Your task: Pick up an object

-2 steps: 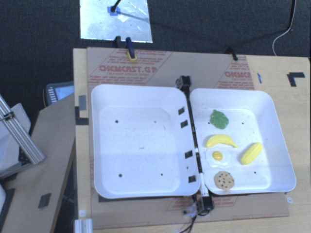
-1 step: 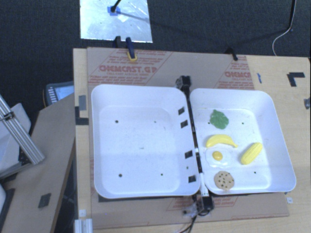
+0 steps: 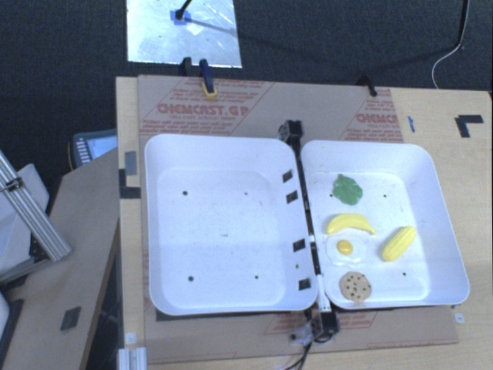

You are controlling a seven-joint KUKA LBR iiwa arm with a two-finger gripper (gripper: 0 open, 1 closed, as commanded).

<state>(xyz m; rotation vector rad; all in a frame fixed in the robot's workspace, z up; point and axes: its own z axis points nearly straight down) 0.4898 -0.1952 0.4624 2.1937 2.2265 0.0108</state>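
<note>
Bins number two on the counter (image 3: 431, 102): the left bin (image 3: 158, 206), then the right bin (image 3: 443, 206) holding five items, one each: fried egg (image 3: 344, 247), banana (image 3: 350, 223), green leaf (image 3: 347, 189), cookie (image 3: 355, 286), corn cob (image 3: 398, 243).

A ribbed, silver aluminium strut (image 3: 31, 214) at the left edge may belong to the robot's mounting, though that is hard to confirm. At the top right, a thin black cable (image 3: 467, 6) joins a pale wire (image 3: 445, 58).
</note>
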